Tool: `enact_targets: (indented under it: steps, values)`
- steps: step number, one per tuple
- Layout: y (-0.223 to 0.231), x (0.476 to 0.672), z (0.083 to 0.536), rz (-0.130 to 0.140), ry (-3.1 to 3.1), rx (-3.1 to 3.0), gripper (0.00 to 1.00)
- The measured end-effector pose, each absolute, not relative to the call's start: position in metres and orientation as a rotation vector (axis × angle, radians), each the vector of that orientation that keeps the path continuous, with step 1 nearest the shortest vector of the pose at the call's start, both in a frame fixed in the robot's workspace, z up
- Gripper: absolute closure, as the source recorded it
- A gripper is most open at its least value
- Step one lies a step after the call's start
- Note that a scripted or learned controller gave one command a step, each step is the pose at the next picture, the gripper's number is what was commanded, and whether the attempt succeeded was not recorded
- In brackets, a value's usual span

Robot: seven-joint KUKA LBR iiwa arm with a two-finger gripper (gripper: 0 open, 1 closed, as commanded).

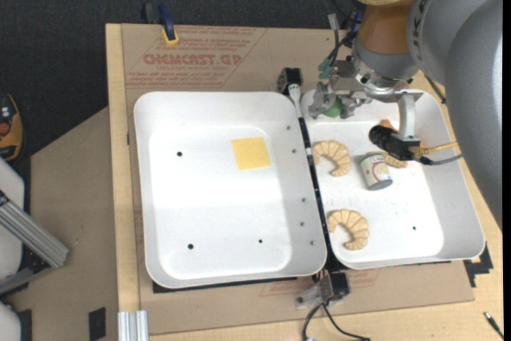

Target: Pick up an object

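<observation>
The right bin [447, 227] holds two tan croissants, one near its left wall [334, 155] and one toward the front [350, 226]. A small grey can [375, 171] lies on its side between them and the right. A yellow square slice [251, 153] lies flat in the left bin [160, 196]. My gripper [331, 102] hangs low over the far left corner of the right bin, just behind the upper croissant. Something small and green [342, 102] shows at the gripper, and I cannot make out whether it is held.
A black part with a cable [393, 143] hangs from the wrist over the right bin, half hiding a small orange item [388, 126]. The bulky grey arm [463, 52] covers the far right. Both bins rest on a cardboard sheet [200, 52]; a blue clamp [167, 24] sits at its back.
</observation>
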State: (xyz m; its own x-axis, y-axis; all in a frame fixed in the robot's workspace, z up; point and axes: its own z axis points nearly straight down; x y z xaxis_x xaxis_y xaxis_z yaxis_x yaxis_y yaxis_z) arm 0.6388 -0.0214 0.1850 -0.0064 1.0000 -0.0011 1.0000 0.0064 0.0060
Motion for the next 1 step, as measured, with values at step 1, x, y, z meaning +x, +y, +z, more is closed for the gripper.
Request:
enact_targets:
  steps: [1]
  values:
    - [0.0575,0.6419,0.2390,0.009,2.226,2.211,1.00]
